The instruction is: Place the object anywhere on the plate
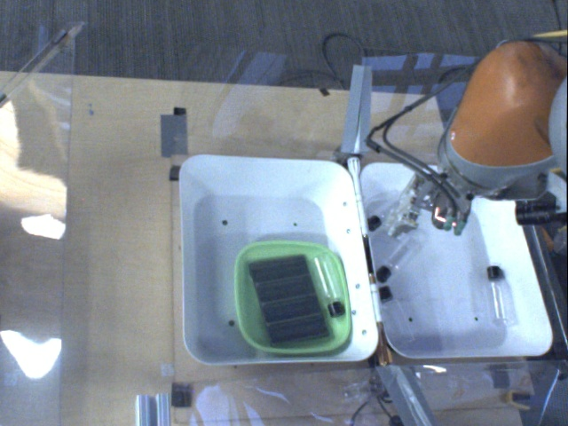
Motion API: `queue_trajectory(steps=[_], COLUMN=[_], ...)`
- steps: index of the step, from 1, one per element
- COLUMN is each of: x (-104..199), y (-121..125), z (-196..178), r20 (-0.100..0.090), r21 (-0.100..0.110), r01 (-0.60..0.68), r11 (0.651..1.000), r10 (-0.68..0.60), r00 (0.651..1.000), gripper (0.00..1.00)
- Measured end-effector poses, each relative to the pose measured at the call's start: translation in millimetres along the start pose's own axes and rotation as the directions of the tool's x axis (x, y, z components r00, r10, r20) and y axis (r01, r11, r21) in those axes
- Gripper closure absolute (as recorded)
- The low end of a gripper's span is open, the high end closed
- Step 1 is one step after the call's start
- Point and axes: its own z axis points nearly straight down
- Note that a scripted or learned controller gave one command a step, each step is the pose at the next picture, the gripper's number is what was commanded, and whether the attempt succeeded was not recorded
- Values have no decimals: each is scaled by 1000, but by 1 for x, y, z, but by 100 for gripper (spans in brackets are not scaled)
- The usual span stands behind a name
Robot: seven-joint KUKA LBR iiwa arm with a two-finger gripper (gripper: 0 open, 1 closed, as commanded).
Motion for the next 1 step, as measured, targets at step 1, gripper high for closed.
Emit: queue_trajectory(steps=[1], x=[56], y=[49], z=[40], r20=[-2], r21=[-1], r01=[144], r11=[990], r10=[-144], r00=[990], gripper=[100])
